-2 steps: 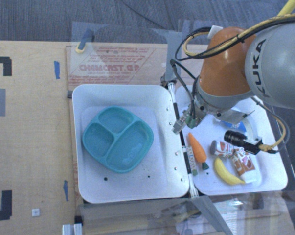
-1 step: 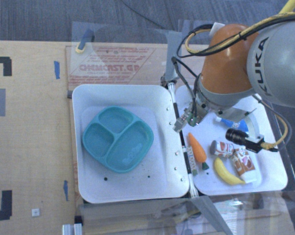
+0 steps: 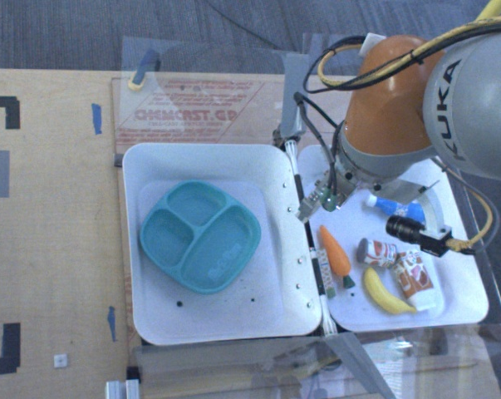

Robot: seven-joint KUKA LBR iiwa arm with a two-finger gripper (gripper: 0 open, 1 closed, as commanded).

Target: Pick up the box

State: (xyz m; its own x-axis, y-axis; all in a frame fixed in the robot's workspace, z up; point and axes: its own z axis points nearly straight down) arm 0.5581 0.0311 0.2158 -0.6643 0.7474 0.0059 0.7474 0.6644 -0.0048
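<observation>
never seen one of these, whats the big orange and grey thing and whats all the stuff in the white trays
The big grey and orange shape is a robot arm reaching in from the right. At its end is the gripper, the part that grabs things. It hangs over the inner edge of the right bin.

The picture comes from one camera fixed above the bench, looking down at a slant.

Two shallow white bins sit side by side. The left bin holds a teal divided plate. The right bin holds a carrot, a banana, a blue and white tube and a small printed box, with another small pack right beside it.

The box lies in the bin, apart from the gripper, not yet picked up.
</observation>
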